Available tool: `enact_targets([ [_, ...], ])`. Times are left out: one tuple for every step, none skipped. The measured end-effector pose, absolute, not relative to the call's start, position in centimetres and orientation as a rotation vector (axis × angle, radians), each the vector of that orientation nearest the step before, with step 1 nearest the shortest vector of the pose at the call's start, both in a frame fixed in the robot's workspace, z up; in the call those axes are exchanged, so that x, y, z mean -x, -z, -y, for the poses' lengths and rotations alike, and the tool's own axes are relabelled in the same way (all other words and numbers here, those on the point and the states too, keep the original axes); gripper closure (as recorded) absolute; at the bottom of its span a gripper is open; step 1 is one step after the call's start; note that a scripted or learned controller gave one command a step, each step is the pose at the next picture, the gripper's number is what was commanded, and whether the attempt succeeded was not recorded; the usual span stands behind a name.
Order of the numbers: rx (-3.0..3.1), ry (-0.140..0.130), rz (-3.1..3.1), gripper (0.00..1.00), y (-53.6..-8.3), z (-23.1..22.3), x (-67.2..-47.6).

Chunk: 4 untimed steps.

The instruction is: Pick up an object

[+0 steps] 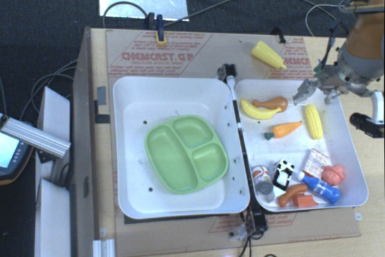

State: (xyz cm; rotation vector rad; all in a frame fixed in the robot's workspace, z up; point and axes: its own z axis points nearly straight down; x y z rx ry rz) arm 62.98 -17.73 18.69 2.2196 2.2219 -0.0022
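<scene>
Gripper (313,90) sits at the upper R edge of the right bin (355,180), hanging off the grey arm (361,57) w/ its orange band. Can't tell its state; nothing visibly held.

Landmark = corn cob (313,121), just below the gripper, apart from it. Its long axis runs near vertical in the view, top end toward the gripper, bottom end toward the near rim.

Left of the corn: carrot (285,129), long axis near horizontal, slightly tilted, orange tip pointing toward the corn, green end away. Up-left of the corn: banana (255,110), curved, lying roughly horizontal, w/ a brown sausage-like piece (272,103) resting on its R end, touching.

Below the corn, near corner of the bin: a cluster close together — red-white packet (316,161), pink round item (332,174), blue bottle (322,188) lying slanted, black-white toy (283,174), a can (260,174) at the bin's L wall, and an orange-brown piece (293,195) by the near rim.

Above-left of the corn, outside the bin on the cardboard sheet (180,51): 1 yellow wedge-like item (267,55), slanted.

Far left of the corn: left bin (132,99) holding a green 3-compartment plate (186,153).
</scene>
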Motion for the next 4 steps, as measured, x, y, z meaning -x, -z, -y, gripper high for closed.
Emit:
enact_targets([
  [-2.220,0.000,-2.221,0.00,-15.9,19.6,-59.5],
  [-2.215,-0.005,-2.214,0.00,-10.3,20.8,-60.3],
  [-2.213,-0.005,-2.217,1.00,-11.2,20.8,-60.3],
  [-2.215,-0.005,-2.223,1.00,-21.3,14.4,-57.8],
])
